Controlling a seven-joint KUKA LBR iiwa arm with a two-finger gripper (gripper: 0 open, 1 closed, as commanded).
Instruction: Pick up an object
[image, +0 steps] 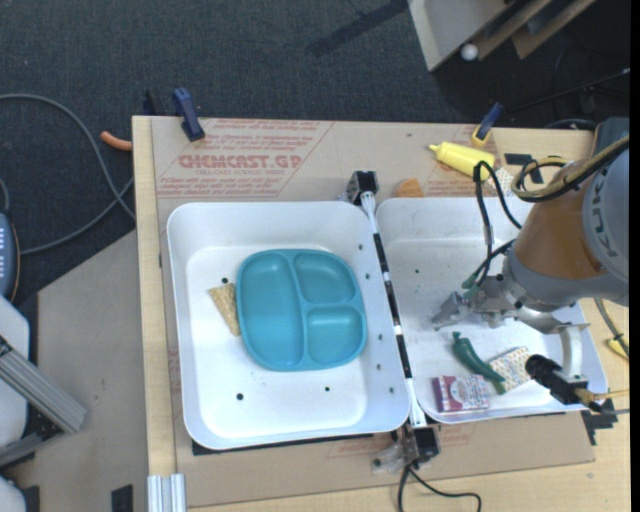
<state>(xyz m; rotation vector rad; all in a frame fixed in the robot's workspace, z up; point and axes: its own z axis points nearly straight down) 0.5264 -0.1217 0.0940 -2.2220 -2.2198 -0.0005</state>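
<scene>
Bench: one tan board (250, 160) with red lettering, carrying two shallow white bins side by side.
Clamps: two blue clamps on the board's far edge, one (187, 112) at the left end and one (487, 120) towards the right.
Left bin (190, 300): two things lie inside.
Wafer: one tan, textured wafer (225, 300), flat on the floor of the left bin, its right side tucked under the plate's left rim.
Plate: one blue plate (300, 308) with three compartments, flat in the middle of the left bin.
Clip: one black clip (362, 184) at the far end of the seam where the two bins meet.
Right bin (420, 240): three loose things, all in its near half.
Gripper (445, 317): one, low over the middle of the right bin and pointing left. Whether its grip is released or clenched cannot be told.
Packet: one small white packet (460, 392) with purple and red print, by the near rim of the right bin.
Yellow item: one (460, 157), lying on the board beyond the right bin's far edge.
Green piece: one slim, curved green piece (470, 355) on the bin floor, just on the near side of the gripper, between it and the packet.
Card: one pale speckled card (510, 365), flat, just right of the green piece.
Arm (560, 250): one, grey with an orange band, reaching in from the right.
</scene>
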